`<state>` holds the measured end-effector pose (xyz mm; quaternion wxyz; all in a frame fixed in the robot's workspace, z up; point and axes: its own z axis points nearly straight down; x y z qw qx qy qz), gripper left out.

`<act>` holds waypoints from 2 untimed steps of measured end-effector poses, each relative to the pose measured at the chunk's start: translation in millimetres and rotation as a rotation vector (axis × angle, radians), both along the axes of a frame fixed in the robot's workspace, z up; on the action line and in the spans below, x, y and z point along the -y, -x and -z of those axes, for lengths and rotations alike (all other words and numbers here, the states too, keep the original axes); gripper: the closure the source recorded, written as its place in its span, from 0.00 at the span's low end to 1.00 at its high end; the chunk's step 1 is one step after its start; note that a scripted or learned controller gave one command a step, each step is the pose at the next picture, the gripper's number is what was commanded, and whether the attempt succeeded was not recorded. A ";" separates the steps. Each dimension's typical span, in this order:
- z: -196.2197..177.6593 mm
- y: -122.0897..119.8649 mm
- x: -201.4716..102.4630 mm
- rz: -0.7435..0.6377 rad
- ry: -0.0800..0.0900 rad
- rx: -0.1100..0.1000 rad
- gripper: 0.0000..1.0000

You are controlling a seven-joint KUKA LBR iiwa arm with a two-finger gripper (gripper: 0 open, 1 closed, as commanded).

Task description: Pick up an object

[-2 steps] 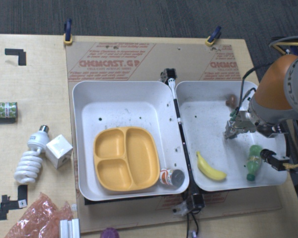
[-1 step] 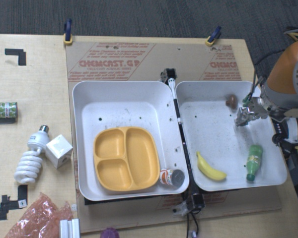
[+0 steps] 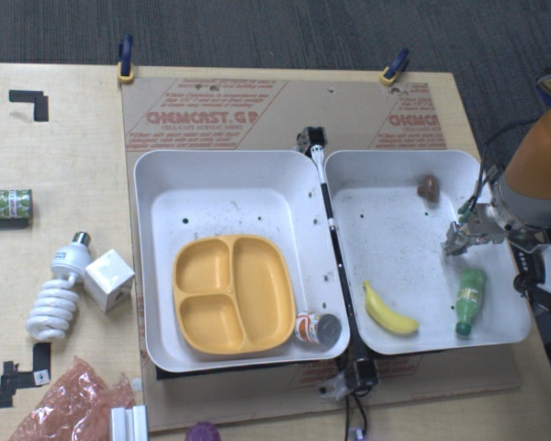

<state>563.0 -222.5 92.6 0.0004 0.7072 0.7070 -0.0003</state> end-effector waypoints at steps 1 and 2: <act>0.1 35.1 -0.1 0.001 -0.001 0.000 1.00; 0.2 85.3 -9.2 0.001 -0.001 0.000 1.00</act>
